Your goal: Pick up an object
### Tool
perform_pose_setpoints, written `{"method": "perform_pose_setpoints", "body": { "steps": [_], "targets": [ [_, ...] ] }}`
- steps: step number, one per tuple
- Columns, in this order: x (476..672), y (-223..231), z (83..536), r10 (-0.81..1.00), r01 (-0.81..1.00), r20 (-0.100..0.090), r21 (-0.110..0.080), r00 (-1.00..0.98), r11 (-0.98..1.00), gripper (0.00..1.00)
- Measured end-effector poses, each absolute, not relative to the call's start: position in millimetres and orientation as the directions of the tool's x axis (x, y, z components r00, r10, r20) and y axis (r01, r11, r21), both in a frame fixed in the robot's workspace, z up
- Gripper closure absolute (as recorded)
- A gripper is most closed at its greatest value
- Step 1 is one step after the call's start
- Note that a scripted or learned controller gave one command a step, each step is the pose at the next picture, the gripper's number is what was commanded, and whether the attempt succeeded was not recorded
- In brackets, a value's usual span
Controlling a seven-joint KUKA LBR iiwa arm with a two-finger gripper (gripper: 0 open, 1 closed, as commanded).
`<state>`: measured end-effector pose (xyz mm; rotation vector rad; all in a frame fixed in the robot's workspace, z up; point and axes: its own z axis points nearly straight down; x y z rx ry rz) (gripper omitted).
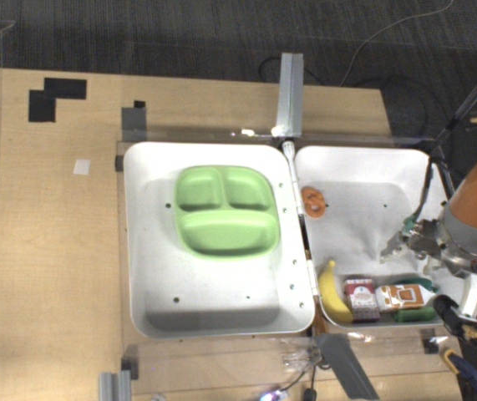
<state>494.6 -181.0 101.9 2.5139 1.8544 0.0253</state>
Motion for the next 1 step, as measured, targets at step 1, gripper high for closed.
{"method": "perform_pose_setpoints", "body": {
  "steps": [1],
  "targets": [
    [495.9, -181.0, 111.7, 0.956, 0.956, 0.002, 0.027, 0.292, -0.292, 1.00]
  ]
}}
